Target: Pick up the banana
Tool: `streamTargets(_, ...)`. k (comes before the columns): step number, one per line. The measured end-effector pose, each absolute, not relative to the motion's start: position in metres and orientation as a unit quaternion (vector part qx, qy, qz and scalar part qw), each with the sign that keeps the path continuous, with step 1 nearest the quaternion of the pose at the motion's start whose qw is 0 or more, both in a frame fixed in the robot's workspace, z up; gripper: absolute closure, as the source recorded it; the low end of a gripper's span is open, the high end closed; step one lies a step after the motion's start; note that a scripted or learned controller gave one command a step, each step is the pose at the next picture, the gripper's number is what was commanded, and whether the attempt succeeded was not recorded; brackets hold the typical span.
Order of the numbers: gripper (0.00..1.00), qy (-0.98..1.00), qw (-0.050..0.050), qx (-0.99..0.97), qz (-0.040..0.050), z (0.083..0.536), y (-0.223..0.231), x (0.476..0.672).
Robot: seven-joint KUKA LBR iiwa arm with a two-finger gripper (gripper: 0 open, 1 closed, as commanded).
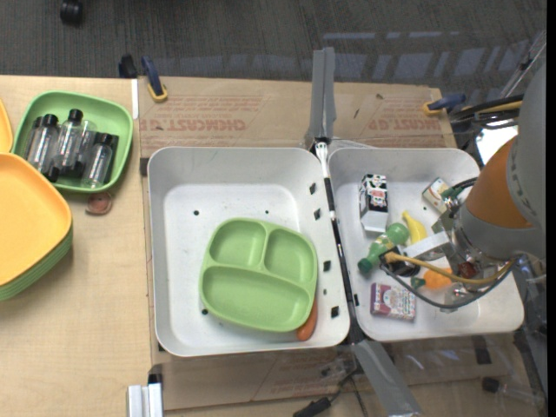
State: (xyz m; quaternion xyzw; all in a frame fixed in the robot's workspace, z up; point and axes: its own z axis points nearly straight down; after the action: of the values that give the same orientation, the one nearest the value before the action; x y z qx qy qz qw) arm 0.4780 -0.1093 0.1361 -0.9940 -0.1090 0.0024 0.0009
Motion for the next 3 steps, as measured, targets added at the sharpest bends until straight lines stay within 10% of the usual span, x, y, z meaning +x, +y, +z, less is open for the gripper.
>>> streamTargets(1,1.00,-0.111,0.001,-0.994,0.0048,0.144,-0.110,0.478)
streamTargets(2,1.00,-0.188,0.001,-0.982,0.0025,0.137,-0.179,0.476)
streamTargets(3,0.00,-0.188,0.001,-0.982,0.0026,0.137,-0.179,0.476)
